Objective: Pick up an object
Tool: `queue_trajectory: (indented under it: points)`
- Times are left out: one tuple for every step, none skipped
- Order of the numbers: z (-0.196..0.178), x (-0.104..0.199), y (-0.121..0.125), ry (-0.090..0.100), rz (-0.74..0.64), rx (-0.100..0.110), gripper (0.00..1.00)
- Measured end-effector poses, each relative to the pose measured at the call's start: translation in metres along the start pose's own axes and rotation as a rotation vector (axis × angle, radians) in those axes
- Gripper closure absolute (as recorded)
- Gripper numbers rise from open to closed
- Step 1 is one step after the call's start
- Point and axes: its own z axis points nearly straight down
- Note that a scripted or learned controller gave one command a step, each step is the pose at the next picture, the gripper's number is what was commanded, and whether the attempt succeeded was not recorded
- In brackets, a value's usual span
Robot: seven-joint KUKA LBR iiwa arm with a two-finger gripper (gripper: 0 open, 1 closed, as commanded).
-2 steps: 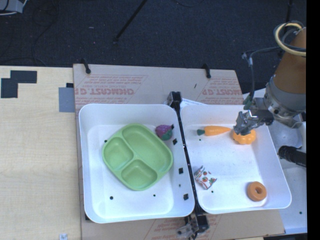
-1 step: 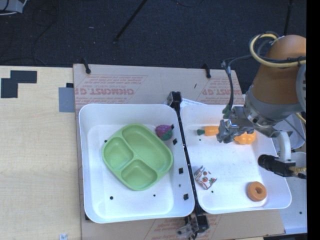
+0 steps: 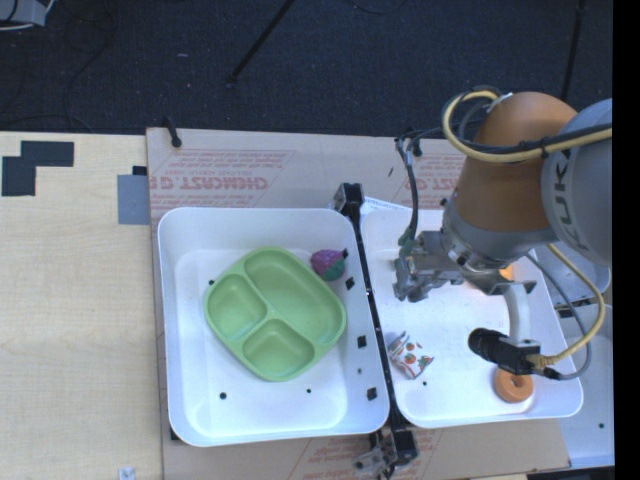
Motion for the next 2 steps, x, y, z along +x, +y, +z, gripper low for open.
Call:
queue_trajectory:
  points:
    - [0.019, 0.05, -0.012, -0.001, 0.0, 0.0, 1.0]
    - [0.029, 0.1, -0.022, -0.001, -0.001, 0.0, 1.0]
